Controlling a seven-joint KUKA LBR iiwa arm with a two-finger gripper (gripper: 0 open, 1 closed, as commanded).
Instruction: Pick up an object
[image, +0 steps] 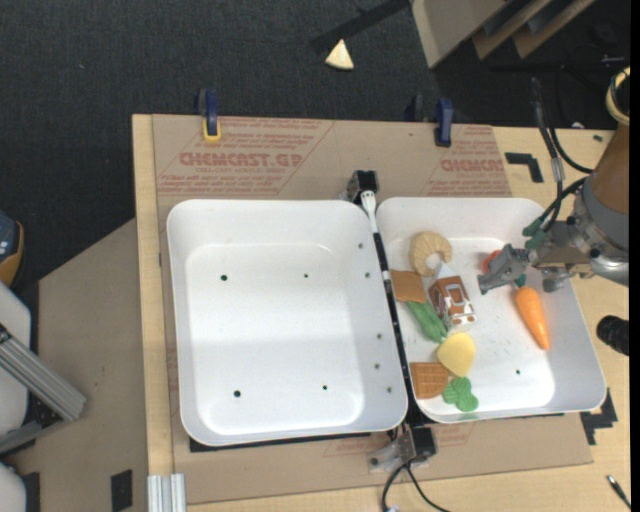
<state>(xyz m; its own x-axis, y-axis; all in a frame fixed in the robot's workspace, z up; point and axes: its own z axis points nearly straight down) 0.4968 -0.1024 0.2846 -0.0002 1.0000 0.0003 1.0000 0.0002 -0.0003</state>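
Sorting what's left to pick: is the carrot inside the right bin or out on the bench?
Inside. The carrot lies flat on the floor of the right bin, within its rim, just below the gripper.

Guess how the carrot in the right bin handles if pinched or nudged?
The carrot tapers to a point and looks smooth, so it may slip toward the thin end. Its round body could roll if nudged sideways. It looks like a toy, so probably light and stiff.
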